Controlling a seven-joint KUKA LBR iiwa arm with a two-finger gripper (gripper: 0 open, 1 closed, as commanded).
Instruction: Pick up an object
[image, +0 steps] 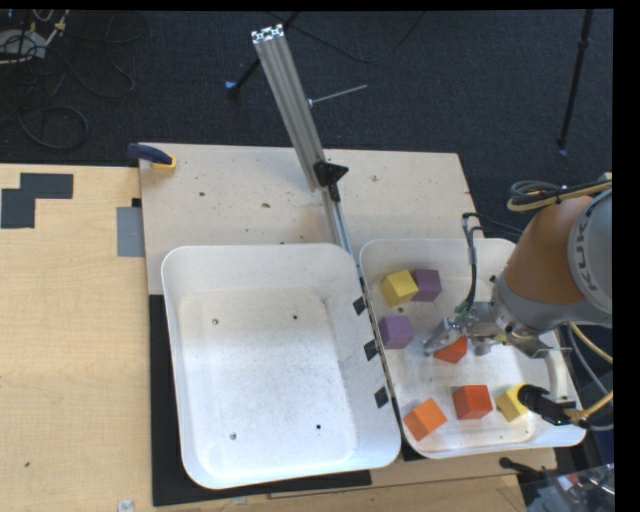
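Gripper (452, 340) down in the right bin (440, 440), at a small red block (452, 351) near the bin's middle. The block sits at the fingertips, seemingly between them, but whether the fingers are clamped on it or just straddling it can't be told from this angle. Step in hand, by the look of it: the grasp itself. Next move calls for a firm close, then a straight lift clear of the bin wall w/o knocking neighbours: purple block (396, 330) to the left of the red one, a second red cube (472, 402) and orange block (427, 417) toward the bin's near edge.
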